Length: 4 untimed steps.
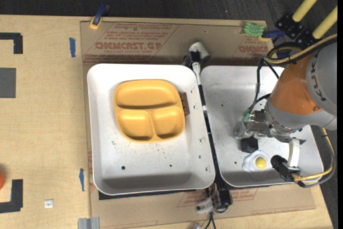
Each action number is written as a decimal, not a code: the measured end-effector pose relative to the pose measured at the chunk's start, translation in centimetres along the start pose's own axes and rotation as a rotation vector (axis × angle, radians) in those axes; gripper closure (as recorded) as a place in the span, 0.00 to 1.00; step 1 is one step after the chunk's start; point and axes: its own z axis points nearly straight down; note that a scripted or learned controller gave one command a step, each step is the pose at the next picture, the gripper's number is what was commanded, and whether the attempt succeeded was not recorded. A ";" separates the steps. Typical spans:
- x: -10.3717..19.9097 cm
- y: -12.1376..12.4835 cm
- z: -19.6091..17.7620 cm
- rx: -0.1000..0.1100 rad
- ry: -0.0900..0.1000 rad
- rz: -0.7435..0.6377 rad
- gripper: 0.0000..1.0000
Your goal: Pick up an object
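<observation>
A yellow three-compartment plate lies in the left bin, toward its back. A dark brown thing pokes out from under the plate's right edge. In the right bin, a toy fried egg, white with a yellow yolk, rests near the front wall. A small black piece sits just behind the egg, directly below my gripper. The gripper hangs low over the middle of the right bin, pointing down, with its tip hidden by the wrist.
The grey arm with its orange band covers the right bin's right half. A ridge separates the two bins. Blue tape marks and a green tag sit on the cardboard behind the bins.
</observation>
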 end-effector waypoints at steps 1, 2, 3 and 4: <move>2.7 -3.8 -8.9 0.005 -0.003 0.652 1.00; 6.7 -4.4 -8.9 0.007 -0.002 0.353 1.00; 0.5 -2.9 0.1 -0.002 -0.001 0.314 1.00; -4.1 1.0 0.7 -0.004 -0.002 0.670 1.00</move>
